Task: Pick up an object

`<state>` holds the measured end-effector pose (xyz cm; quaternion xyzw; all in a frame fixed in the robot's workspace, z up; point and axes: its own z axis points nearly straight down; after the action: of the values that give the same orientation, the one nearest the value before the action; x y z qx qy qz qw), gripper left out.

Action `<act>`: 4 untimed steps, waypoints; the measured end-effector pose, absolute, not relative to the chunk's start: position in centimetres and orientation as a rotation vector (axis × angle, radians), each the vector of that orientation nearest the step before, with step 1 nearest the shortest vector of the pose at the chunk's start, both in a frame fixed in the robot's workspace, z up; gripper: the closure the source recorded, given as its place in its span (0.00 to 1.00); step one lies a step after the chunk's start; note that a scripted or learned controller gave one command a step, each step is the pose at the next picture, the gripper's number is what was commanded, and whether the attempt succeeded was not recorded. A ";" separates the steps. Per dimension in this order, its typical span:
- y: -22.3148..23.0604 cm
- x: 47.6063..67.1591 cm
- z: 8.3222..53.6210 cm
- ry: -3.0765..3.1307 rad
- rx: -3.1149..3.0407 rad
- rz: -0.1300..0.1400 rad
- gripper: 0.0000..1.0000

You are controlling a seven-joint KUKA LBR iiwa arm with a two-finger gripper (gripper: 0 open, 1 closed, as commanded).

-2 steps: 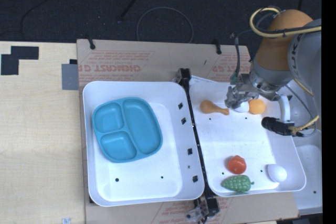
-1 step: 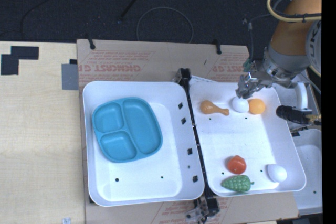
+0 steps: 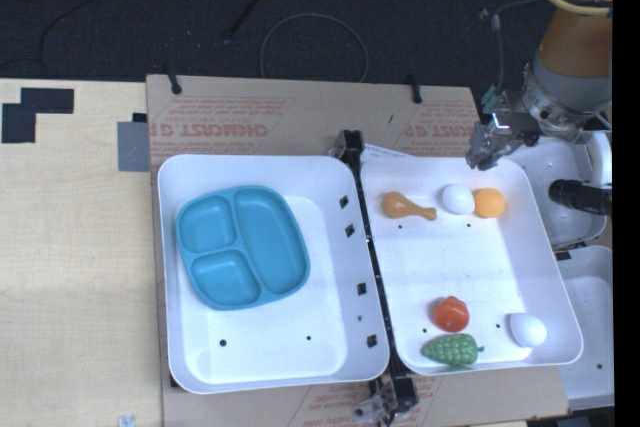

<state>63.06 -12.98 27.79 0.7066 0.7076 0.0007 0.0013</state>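
Currently, step: approach, as I judge it; nothing lifted yet, no object between anything I can see.
Gripper (image 3: 487, 147): upper right of frame, hanging over the far rim of the right bin (image 3: 470, 260); dark and small from this slant, so I cannot tell its opening, and I see nothing in its grip.
Arm (image 3: 572, 45): comes in from the right edge, orange band high in the top right corner.
Nearest candidates: orange ball (image 3: 489, 203) just below the gripper, touching or nearly touching a white egg (image 3: 457, 199) on its left; a tan drumstick (image 3: 407, 207) further left, apart from both.
Far candidates: lower right of frame, a red tomato (image 3: 451, 313), green grapes (image 3: 451, 350) just under it, a second white egg (image 3: 526, 328) near the bin's right wall.
Left bin (image 3: 260, 355): holds a blue divided tray (image 3: 241, 246), centre left of frame.
Next move, my call: descend onto the orange ball, the closest piece; the egg beside it crowds one side, so I would want the line of closing turned away from that neighbour.
Risk: round pieces may roll off on contact.
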 end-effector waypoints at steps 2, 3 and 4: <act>-4.6 58.4 24.9 2.228 2.223 -0.005 1.00; 0.0 57.2 24.1 2.229 2.221 -0.004 1.00; 4.9 54.2 22.7 2.230 2.222 -0.007 1.00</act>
<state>54.20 4.87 22.73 0.7058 0.7084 -0.0023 -0.0033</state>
